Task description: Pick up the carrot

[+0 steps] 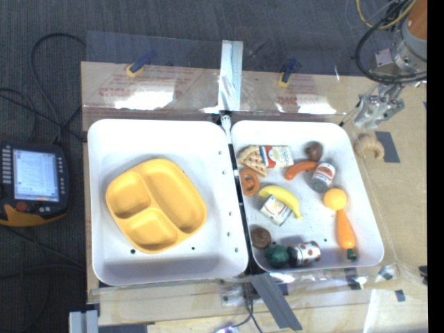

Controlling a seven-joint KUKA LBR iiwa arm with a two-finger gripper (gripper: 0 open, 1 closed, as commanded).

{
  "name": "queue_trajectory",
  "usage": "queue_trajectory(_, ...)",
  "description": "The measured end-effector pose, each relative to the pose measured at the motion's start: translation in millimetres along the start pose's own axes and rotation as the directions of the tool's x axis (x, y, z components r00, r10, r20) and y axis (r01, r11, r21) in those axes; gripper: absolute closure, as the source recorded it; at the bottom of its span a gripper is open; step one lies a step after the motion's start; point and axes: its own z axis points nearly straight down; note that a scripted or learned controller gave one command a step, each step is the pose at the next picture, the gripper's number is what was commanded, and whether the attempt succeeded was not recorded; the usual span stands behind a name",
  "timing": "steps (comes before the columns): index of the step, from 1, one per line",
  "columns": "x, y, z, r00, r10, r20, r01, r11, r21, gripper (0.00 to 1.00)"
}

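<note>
Carrot (345,232): lies along the right bin's (366,186) right wall, near its front corner, just below the orange (335,198); your gripper (374,111), state undeterminable, sits beyond the bin's far right corner, so descend across the carrot's width, clear of the wall.

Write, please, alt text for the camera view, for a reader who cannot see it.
The carrot lies near the right wall of the right bin, just below a lemon, among a banana, cans and other toy food. The gripper hangs outside the bin, past its upper right corner. The left bin holds a yellow divided plate.
</note>
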Motion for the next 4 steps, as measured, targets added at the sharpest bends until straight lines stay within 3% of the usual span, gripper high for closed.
queue_trajectory(1, 0, -1, -100, 0.998, -0.07, -0.004, 0.07, 0.997, 0.015, 1.0)
queue_trajectory(2, 0, 0, -11, 0.923, -0.386, 0.001, 0.386, 0.923, -0.001, 1.0)
queue_trajectory(3, -7, 1, -119, 0.887, -0.462, -0.01, 0.462, 0.887, 0.014, 1.0)
queue_trajectory(4, -15, 4, 6, 0.877, -0.481, 0.007, 0.481, 0.877, -0.006, 1.0)
